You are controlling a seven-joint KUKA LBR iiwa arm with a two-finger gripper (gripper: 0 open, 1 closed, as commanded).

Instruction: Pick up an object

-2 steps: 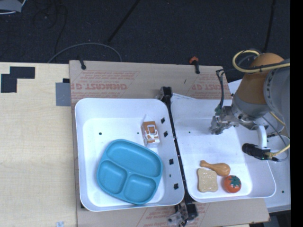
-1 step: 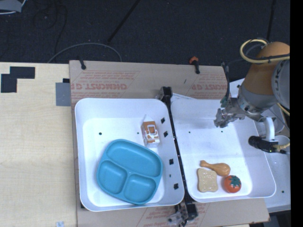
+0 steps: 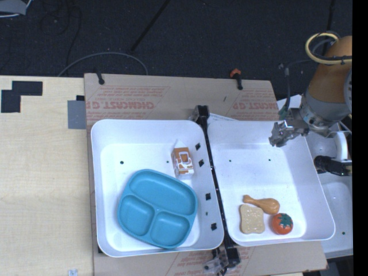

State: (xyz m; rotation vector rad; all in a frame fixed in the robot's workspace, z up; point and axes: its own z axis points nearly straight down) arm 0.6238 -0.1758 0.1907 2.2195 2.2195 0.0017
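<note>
The pale wooden bench [image 3: 40, 171] carries a brown cardboard sheet [image 3: 172, 99] with red printing. Two shallow white bins sit side by side on that sheet, touching along the middle: the left bin [image 3: 106, 148] and the right bin [image 3: 253, 137].

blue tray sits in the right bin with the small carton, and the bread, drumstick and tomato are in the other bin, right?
Not quite: the camera view shows the blue tray in the left bin, beside the carton. The bread, drumstick and tomato are in the other bin.
</note>
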